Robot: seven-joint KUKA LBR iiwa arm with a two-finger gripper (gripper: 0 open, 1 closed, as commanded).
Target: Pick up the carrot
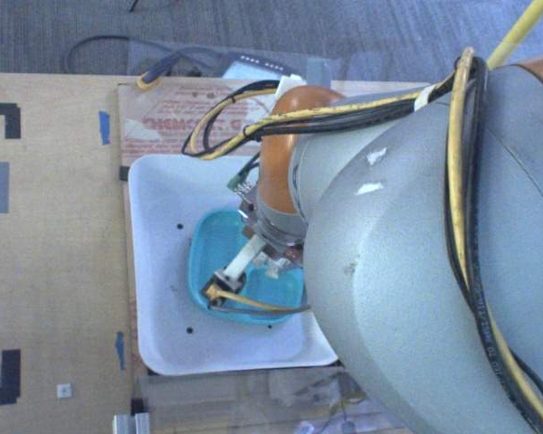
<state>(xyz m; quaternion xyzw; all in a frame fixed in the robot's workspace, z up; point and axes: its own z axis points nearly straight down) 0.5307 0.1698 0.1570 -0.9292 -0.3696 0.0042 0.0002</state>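
Observation:
My gripper [273, 260] hangs low over a light blue bowl [212, 242] that lies in the white bin [158, 324]. It sits over the bowl's right half, under the orange-banded wrist [294, 125]. The big grey arm [416, 242] reaches in from the right and hides the bin's right side and whatever lies below the gripper.
The bin's left and front floor is bare white with a few small dark specks. A cardboard sheet [172, 116] lies behind the bin, and a wooden bench top [45, 269] with blue tape marks spreads to the left. Yellow and black cables [219, 116] loop over the wrist.

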